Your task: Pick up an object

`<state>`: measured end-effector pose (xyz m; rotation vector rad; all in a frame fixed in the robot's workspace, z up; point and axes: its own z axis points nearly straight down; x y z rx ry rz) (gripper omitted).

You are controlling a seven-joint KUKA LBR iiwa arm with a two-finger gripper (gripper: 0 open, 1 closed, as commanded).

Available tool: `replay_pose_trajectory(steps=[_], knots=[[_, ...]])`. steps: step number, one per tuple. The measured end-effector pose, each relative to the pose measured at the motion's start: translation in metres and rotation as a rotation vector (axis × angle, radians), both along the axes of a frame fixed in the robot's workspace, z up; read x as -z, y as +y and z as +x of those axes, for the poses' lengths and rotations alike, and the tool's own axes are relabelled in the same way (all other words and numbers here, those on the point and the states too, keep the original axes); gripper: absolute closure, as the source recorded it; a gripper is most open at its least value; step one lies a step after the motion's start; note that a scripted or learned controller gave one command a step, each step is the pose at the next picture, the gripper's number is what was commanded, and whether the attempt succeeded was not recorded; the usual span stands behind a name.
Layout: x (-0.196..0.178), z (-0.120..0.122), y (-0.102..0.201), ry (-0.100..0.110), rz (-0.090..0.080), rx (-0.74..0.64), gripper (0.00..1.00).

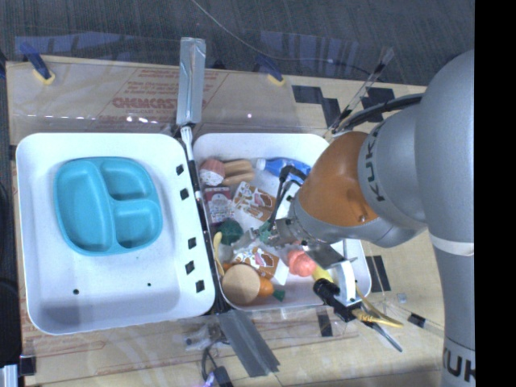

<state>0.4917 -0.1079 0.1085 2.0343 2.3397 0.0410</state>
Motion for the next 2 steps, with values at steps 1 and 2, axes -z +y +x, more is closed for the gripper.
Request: replay_pose_trajectory(steps=[1,2], knots=[[-0.004,-0.007,0.001,0.023,-0.008,-0.293,0.0],[-0.016,-0.005,0.002,0.023,-0.004,-0.3,1.0]])
